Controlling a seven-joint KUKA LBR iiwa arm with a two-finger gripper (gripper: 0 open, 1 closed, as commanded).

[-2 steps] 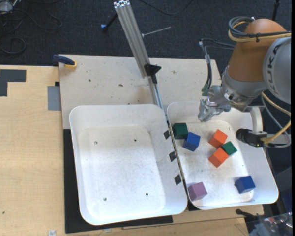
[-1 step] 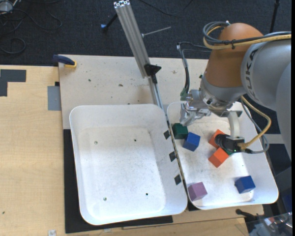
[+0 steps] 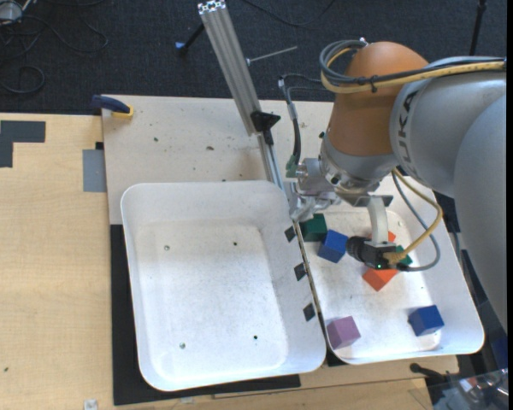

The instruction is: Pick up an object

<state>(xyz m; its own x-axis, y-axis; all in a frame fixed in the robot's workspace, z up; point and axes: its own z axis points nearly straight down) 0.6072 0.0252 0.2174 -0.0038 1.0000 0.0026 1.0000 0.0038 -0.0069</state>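
gripper [image 3: 312, 202]: hangs low at the right white plastic bin's [image 3: 462, 336] top-left corner; honestly can't tell its state
target: small dark green cube [image 3: 315, 225] directly under it, touching the bin's left wall; blue cube [image 3: 332, 246] just beside
others: purple cube [image 3: 343, 330] near bottom-left corner

- Green block [image 3: 315, 225]: near the right bin's [image 3: 462, 336] left wall, toward its far end, partly hidden by the arm.
- Blue block [image 3: 332, 246]: just beside the green one, tilted.
- Red-orange block [image 3: 379, 276]: mid-bin, partly covered.
- Purple block [image 3: 343, 330]: by the bin's near left corner.
- Second blue block [image 3: 426, 319]: toward the near right corner, well apart from the purple one.
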